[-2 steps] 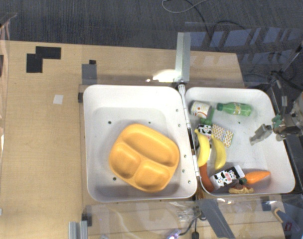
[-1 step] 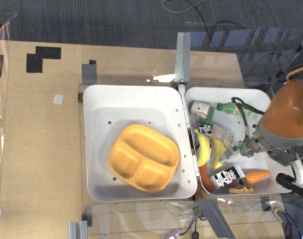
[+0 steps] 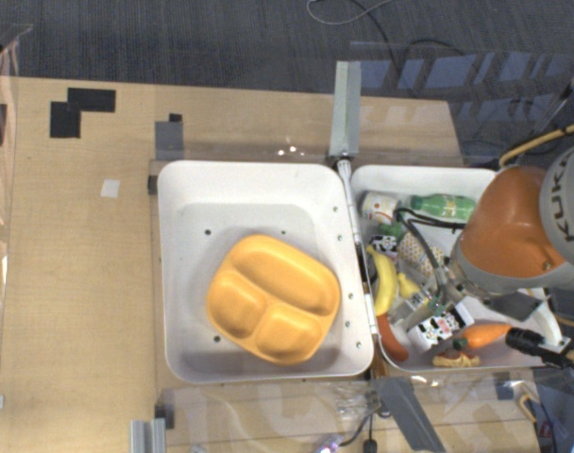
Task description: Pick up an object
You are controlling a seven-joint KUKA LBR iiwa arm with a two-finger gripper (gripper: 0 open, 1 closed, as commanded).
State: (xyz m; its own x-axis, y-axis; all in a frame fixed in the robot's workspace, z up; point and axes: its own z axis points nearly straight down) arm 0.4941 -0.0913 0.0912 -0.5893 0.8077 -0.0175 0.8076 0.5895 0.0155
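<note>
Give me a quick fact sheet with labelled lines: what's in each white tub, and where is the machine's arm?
left tub: one yellow divided tray
right tub: green bottle, banana, carrot, other small items
arm: reaches in from the right, over the right tub
pincer: low among the clutter beside the banana; grip unclear

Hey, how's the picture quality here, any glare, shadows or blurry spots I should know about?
Camera view: light is even and soft; small bright glints sit on the left bin rim near the top. The yellow divided tray is sharp and casts a faint shadow at its lower left. The right bin is cluttered and shaded by the arm, so small items near the pincer are hard to read.
</note>
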